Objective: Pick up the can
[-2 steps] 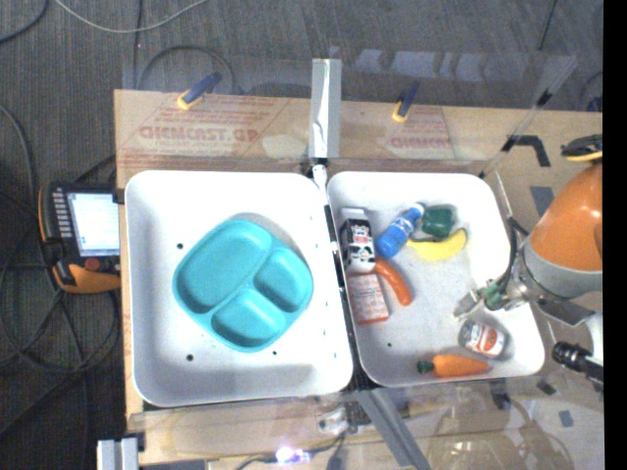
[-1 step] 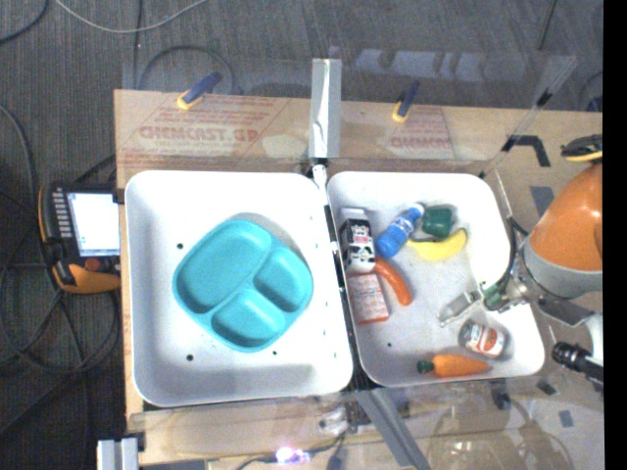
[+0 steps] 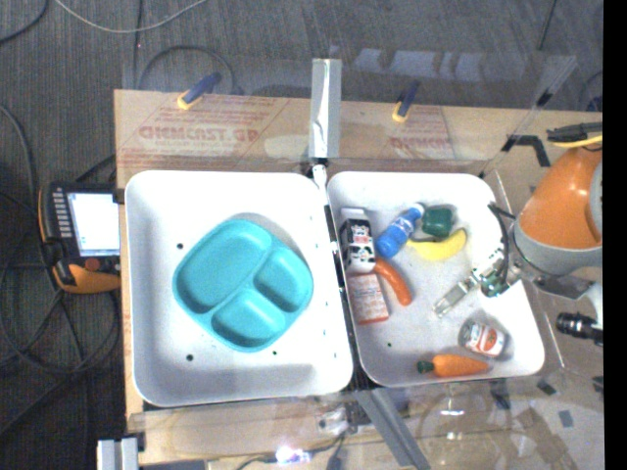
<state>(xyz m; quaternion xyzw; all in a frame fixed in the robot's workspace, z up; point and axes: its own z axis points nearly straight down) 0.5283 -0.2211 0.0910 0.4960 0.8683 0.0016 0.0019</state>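
Can (image 3: 484,339) lies on its side in the right bin (image 3: 509,218), low and toward the bin's outer wall; its label is red and white with a silvery end. Bare white floor shows on its left and above it, toward the bin's middle. Just below it, close to the front rim, an orange carrot (image 3: 454,365) lies lengthwise, near the can but apart from it.

Gripper (image 3: 453,300) hangs above and left of the can, slanting down from the wrist at the bin's right edge. Its two thin fingers (image 3: 446,305) look slightly spread with nothing between them; they are not touching the can. Arm's orange band (image 3: 563,204) overhangs the right rim.

Upper half of the right bin is crowded: yellow banana (image 3: 438,247), with a dark green item (image 3: 438,219) just above it, blue bottle (image 3: 400,231) slanted beside them, and an orange-red piece (image 3: 393,282) below the bottle. Along the inner wall stand two flat packets, a black-and-white one (image 3: 358,243) above a reddish one (image 3: 367,297).

Left bin (image 3: 147,360) holds a teal divided tray (image 3: 244,281) near its middle, white floor open around it. Tablet-like device (image 3: 83,228) sits off the bench's left side.
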